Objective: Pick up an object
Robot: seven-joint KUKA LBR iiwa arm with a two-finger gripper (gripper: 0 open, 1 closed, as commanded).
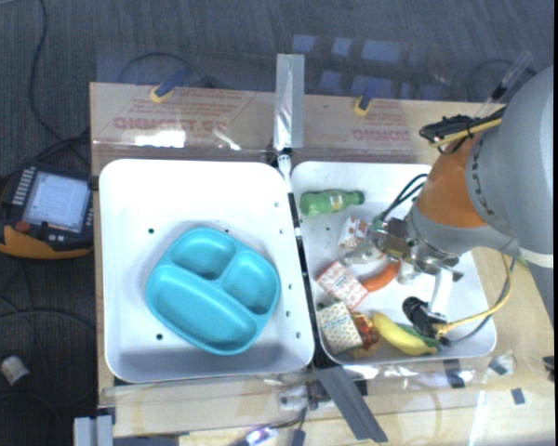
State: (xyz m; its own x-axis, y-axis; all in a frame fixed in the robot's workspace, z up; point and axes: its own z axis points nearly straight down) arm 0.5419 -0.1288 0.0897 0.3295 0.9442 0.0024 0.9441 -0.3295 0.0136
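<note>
Lying at six o'clock in the right bin (400, 177), the banana (402, 334) touches a box (339, 326). The carrot (382, 278), near centre, sits just at six o'clock of the tool (391, 240), whose state cannot be told. Crowded neighbours could foul a grasp there. The bottle (330, 201) lies apart at eleven o'clock.

Two bins (130, 203) (353, 177), one blue plate (214, 291), one green bottle (330, 201), one banana (405, 335), one carrot (382, 280), three packets (342, 284).

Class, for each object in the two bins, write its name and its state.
Turquoise three-compartment plastic plate: right way up, compartments empty, in left bin.
Green plastic bottle: lying on its side in right bin.
Yellow banana: unpeeled, lying flat.
Red-and-white checked packet: lying flat.
</note>
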